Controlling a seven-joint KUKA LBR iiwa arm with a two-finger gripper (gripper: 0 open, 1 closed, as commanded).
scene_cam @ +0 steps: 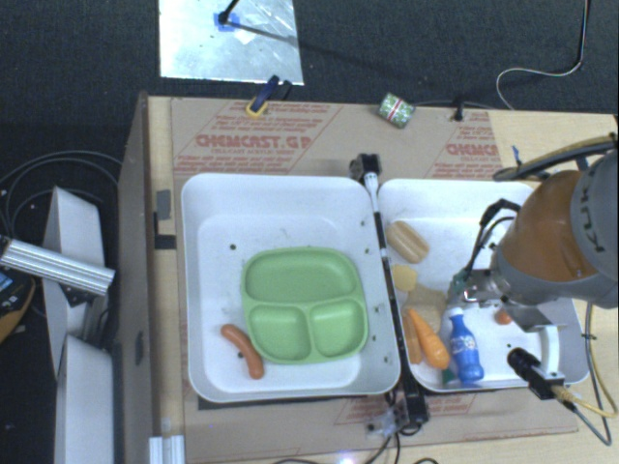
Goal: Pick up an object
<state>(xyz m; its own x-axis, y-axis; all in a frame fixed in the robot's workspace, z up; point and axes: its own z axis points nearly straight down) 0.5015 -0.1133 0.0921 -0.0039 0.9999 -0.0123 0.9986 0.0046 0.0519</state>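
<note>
One blue bottle (pixel 464 347) lies just below the tool (pixel 471 288) (right bin (pixel 440 211)).

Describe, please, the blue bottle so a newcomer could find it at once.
Start at the right-hand shallow white bin, under the grey arm's orange band. Along its near edge stands a small blue plastic bottle with a white cap, just right of an orange carrot-shaped toy. It is the bin's sole blue item; its neighbours are orange, tan or yellow.

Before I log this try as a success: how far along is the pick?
Nothing looks lifted yet. The arm is over the right bin, near the blue bottle and carrot, both lying on the floor. I can't see an object between the fingers. Grasping and lifting remain; the sausage lies untouched in the left bin.
</note>
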